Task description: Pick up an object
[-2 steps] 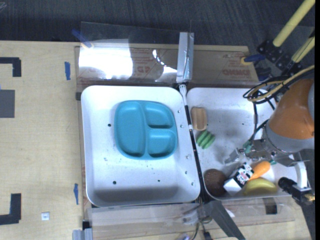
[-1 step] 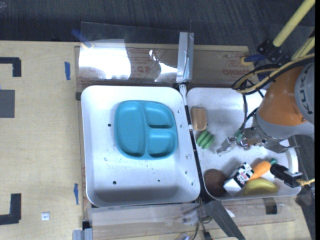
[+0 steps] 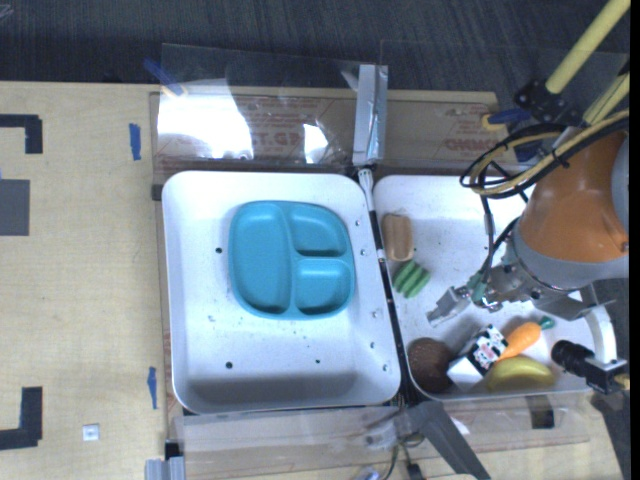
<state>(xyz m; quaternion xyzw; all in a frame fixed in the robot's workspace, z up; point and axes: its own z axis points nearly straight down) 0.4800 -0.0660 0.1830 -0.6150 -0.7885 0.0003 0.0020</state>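
The right bin [image 3: 440, 200] holds several small objects. A tan bread-like piece [image 3: 398, 236] lies at its upper left, with a green ridged piece [image 3: 410, 279] just below it. Along the front wall sit a brown round object [image 3: 430, 363], a black-and-white item [image 3: 485, 351], an orange carrot [image 3: 520, 339] and a yellow banana [image 3: 519, 372]. My gripper [image 3: 453, 303] hangs over the bare middle of this bin, right of the green piece and above the black-and-white item, with nothing seen in it.
The left bin [image 3: 195, 268] carries a blue divided plate [image 3: 291, 258]. The arm's orange band [image 3: 570, 213] and cables [image 3: 520, 158] cover the right bin's right side. A clear panel and a metal post [image 3: 368, 118] stand behind the bins.
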